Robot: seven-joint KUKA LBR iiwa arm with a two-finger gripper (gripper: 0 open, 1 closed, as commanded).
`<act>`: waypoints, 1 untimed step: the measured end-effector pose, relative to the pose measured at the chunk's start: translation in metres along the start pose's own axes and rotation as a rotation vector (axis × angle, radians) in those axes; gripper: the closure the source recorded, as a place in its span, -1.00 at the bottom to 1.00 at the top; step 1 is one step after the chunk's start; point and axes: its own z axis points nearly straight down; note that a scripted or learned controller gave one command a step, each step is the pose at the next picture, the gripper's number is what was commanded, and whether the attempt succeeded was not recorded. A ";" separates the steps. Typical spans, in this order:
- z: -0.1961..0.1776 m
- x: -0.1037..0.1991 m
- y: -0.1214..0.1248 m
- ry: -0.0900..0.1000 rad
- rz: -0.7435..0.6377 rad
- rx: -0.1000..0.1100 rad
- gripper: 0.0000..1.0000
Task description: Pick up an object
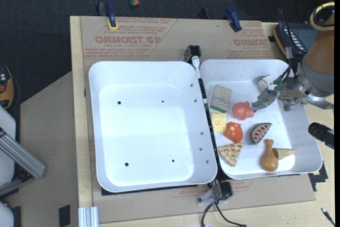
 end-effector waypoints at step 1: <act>0.123 0.032 0.020 -0.002 0.000 0.002 -1.00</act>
